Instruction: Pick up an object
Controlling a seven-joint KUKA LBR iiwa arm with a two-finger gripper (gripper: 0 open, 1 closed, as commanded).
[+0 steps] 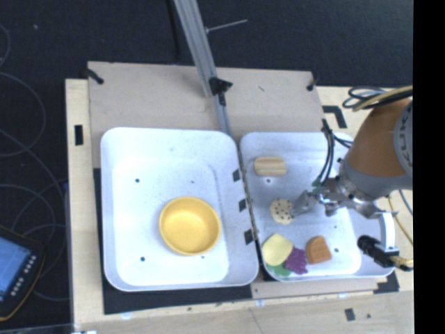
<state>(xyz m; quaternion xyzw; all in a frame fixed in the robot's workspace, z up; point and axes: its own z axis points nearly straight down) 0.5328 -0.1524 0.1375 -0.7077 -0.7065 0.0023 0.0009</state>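
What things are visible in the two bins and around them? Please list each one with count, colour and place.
left bin: 1, white, left half of bench
right bin: 1, white, right half of bench
bowl: 1, yellow, left bin, near its front
wooden cylinder: 1, tan, right bin, towards the back
speckled round piece: 1, beige, right bin, middle
yellow-green piece: 1, right bin, front left
purple piece: 1, right bin, front, beside the yellow-green one
orange-brown piece: 1, right bin, front
metal rail: 1, grey, behind the bins
arm: 1, grey with orange band, right
claw: 1, beside the speckled round piece
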